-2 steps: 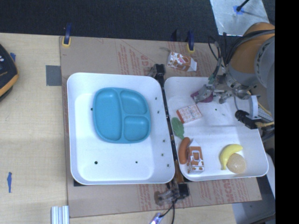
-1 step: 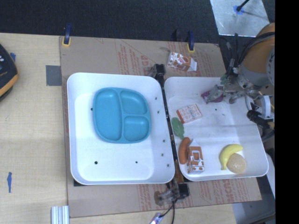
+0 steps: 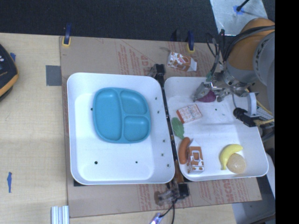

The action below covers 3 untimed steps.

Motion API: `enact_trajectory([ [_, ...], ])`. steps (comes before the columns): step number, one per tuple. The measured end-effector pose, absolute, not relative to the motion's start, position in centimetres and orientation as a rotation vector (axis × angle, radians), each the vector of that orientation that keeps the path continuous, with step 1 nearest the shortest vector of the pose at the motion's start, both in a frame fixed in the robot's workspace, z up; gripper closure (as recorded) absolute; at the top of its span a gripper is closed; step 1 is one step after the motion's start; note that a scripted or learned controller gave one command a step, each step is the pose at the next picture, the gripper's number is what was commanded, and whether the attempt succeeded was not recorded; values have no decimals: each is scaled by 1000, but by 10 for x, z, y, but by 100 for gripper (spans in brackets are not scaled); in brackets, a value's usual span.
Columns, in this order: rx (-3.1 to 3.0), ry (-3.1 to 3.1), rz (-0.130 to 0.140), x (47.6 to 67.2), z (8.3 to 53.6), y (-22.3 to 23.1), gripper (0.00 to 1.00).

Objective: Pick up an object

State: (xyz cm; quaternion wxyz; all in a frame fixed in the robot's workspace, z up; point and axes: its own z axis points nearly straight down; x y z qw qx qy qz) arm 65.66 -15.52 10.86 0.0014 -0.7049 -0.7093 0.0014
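So, quick rundown, going left to right:

Progress: I'd say early. Nothing is lifted yet, every item sits on a bin floor, so the grab and the lift are both left to do.

Desk (image 3: 32, 125): tan top with a cardboard sheet under both bins, and a yellow-and-black gadget (image 3: 5, 73) poking in at the far left edge.

Left bin (image 3: 79, 167): just a blue divided plate (image 3: 122, 115) lying flat, a bit toward the back.

Right bin (image 3: 254, 171): the busy one. Along its left wall there's a green pod-looking thing (image 3: 177, 127) and an orange sausage-ish piece (image 3: 183, 149) just below it. Next to those, a red-and-white packet (image 3: 188, 113) and another small printed packet (image 3: 195, 158). At the front right, a yellow banana (image 3: 229, 153) touching a tan round ball (image 3: 237, 163).

Likely target: a purple object (image 3: 208, 96) at the back of the right bin, right under the tool.

End effector (image 3: 210, 90): down at the purple object, fingers look spread on either side of it, but honestly I can't tell if they've closed on it or not.

Outside the bins: one more packet (image 3: 181, 61) on the cardboard behind the right bin.
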Motion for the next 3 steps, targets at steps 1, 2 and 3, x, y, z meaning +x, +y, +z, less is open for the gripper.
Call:
enact_trajectory([
  [1, -2218, -2223, 3, 656, 92, -209, 0],
  [2, -2213, -2226, 4, 657, 104, -164, 0],
  [3, -2206, -2223, 12, 655, 114, -166, 100],
])
